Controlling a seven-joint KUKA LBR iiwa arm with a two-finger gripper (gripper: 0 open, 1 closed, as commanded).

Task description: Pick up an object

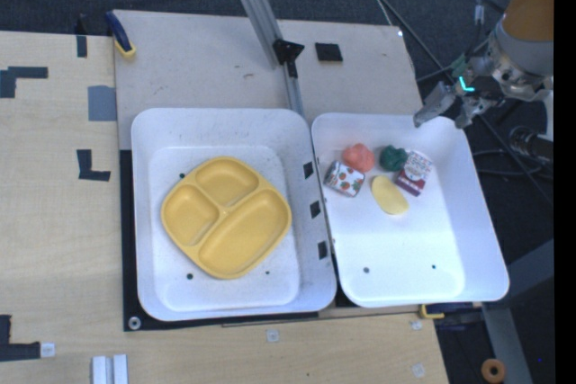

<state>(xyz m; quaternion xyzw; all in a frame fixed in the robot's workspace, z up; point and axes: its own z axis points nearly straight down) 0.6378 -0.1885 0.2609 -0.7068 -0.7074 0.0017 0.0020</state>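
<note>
A small cluster of toys, a red ball [358, 156], a green piece [392, 158], a yellow lemon [390, 194] and two little cartons [344, 178], lay in the right bin [450, 265]. The gripper [447, 110] hovered over that bin's far right corner with its fingers spread, holding nothing. A yellow divided plate [226, 216] sat in the left bin [153, 283].

Grey arm [517, 49] with orange band, teal light near wrist.

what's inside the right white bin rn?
Five small items clustered in the right white bin's far half: orange-red ball, dark green lump, patterned box, yellow oval, maroon-and-white packet. Anything beneath them is covered.
</note>
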